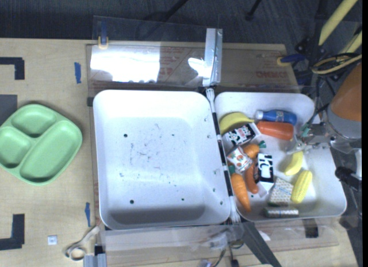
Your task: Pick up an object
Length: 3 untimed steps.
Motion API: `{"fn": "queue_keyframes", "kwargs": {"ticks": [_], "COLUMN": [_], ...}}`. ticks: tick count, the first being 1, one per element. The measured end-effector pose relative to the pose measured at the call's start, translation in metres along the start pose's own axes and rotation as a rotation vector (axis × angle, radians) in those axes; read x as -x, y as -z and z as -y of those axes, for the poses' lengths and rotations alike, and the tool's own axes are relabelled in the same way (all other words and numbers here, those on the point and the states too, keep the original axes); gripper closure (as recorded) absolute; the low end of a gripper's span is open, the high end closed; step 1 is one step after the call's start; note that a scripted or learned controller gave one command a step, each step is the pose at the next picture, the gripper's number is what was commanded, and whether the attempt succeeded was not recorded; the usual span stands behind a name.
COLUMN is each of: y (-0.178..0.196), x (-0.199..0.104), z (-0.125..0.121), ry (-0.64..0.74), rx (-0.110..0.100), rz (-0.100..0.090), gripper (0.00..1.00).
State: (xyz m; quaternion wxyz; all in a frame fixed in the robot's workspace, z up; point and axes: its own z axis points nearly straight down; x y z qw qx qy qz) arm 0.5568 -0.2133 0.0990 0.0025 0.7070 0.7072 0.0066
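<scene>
The right bin [330, 202] holds a jumble of objects. A yellow banana [232, 121], a blue bottle [279, 115] and an orange-red bottle [276, 129] lie at its back. Below them are a black-and-white carton [241, 134], a small printed box [238, 159], a black box [264, 167] and two carrots [240, 192]. A yellow lemon-like piece [294, 163], a corn cob [302, 185], a mesh pad [280, 191] and a dark marker [282, 212] lie toward the front right. My gripper [306, 137] hangs low over the bin's right side, just above the lemon-like piece and beside the orange-red bottle's end.
The left bin [155, 156] adjoins the right one along a shared wall. A green divided plate [37, 142] rests on the bench at far left. A clear plastic panel [155, 58] stands behind the bins. Cables and stands crowd the upper right.
</scene>
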Motion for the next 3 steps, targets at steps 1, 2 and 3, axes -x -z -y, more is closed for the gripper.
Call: {"fn": "queue_keyframes", "kwargs": {"ticks": [1, 2, 3], "y": [0.098, 0.108, 0.11], "x": [0.01, 0.011, -0.052], "z": [0.057, 0.056, 0.036], "ry": [0.174, 0.173, 0.051], "rx": [-0.011, -0.007, -0.01], "rz": [0.006, 0.007, 0.007], "gripper": [1.0, 1.0, 1.0]}}
